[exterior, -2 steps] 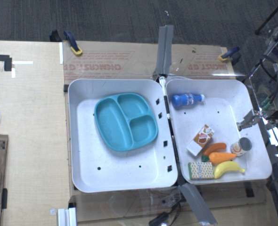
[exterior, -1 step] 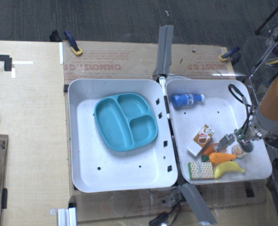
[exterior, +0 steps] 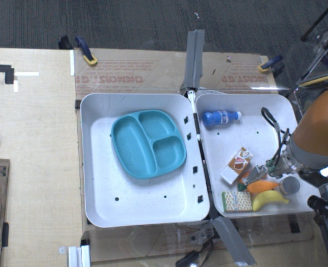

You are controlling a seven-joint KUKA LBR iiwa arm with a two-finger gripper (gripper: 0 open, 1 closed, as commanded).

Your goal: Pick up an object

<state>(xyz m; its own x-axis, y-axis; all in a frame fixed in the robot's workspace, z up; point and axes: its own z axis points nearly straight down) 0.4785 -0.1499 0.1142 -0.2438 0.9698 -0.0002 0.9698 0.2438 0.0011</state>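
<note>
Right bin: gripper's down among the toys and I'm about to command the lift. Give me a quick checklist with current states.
1. Gripper over the right bin, among the items: ok.
2. An item visibly between its fingers: cannot tell.
3. Carrot and banana touching each other, so one may drag the other: not ok.
4. Small box lies close beside the gripper: not ok.
5. Blue bottle well apart, near the far wall: ok.
6. Blue plate sits in the left bin, out of the way: ok.
</note>
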